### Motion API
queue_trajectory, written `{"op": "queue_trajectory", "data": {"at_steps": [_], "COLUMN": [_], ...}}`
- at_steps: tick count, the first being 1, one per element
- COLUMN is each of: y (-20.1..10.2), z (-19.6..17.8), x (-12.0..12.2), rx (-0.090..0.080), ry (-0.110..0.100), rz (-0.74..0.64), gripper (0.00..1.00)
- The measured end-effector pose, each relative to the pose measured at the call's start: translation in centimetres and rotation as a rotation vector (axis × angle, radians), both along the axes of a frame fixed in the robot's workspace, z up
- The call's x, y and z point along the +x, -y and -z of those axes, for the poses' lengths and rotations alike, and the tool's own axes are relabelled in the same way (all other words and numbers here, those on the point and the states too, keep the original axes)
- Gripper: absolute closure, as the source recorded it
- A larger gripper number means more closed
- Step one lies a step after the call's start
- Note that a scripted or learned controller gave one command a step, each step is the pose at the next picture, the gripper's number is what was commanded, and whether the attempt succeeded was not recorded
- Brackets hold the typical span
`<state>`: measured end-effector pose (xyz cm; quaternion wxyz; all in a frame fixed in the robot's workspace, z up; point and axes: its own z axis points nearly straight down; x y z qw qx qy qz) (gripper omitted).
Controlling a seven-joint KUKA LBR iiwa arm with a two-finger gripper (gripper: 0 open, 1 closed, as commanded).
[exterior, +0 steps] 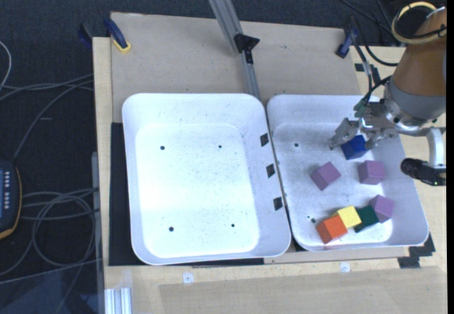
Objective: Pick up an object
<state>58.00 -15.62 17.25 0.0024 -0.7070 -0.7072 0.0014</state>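
1. Now the pincer [352,137] sits low over the right bin [298,132], at the end of the grey arm [418,71] that comes in from the right, and a blue block [354,147] lies right under its tip.
2. Whether the pincer is released or clenched on that block I cannot tell (the metal parts crowd together and the block's sides are partly covered), so I would not count it as held.
3. Just beyond, toward the front of the same bin, a purple block [325,175] and a second purple block [371,171] lie apart from each other and near the blue one.
4. Farther out, along the front edge, an orange block [330,228], a yellow block [349,217], a green block [367,216] and a third purple block [383,207] sit in a touching row.
5. To the other side, the left bin [142,110] has nothing lying in it.
6. As for progress, my judgement is that the approach is done and the blue block is the likely target, but it looks to rest on the bin floor, so a secure grip and the lift are left to do.
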Motion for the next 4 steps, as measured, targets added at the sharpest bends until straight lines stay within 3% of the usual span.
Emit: {"op": "queue_trajectory", "data": {"at_steps": [1,2,3,4], "y": [0.0,0.0,0.1,0.1], "z": [4.3,2.9,-3.6,-6.1], "x": [-0.2,0.0,0.3,0.5], "rx": [0.000,-0.001,-0.004,-0.002], "ry": [0.000,0.008,0.014,0.010], "rz": [0.000,-0.001,-0.001,-0.001], "gripper": [0.00,1.00,1.00,1.00]}}
